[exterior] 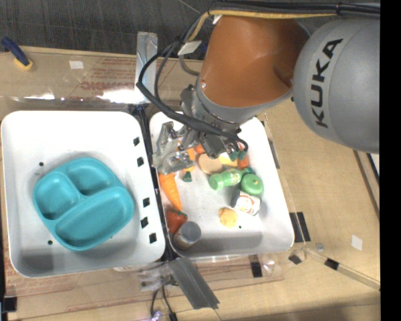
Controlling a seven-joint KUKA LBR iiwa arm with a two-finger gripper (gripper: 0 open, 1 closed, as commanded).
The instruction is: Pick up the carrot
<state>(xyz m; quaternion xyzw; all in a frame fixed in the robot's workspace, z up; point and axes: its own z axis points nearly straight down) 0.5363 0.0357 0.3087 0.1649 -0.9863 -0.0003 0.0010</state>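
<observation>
Carrot (170, 188) lies just below-left of your end effector (176, 154), long axis running up-down along the right bin (274, 199) left wall; finger state, can't tell.

Left bin (13, 146): white, black marks along the inner wall.
Right bin (275, 212): white.
Sectioned plate (83, 202): turquoise.
Carrot (170, 188): orange.
Toy by the carrot's lower end (176, 218): red.
Cup (188, 233): grey.
Bottle-shaped toy (224, 178): green.
Round toy (252, 183): green.
Small lump (228, 215): yellow-tan.
Arm (334, 79): grey, black "KUKA" lettering; band (250, 59) orange.
Tool (177, 149): silvery metal.
Cables (150, 85): black.
Tabletop (334, 206): pale wood tone.
Clip at far left (17, 53): blue and yellow.
</observation>
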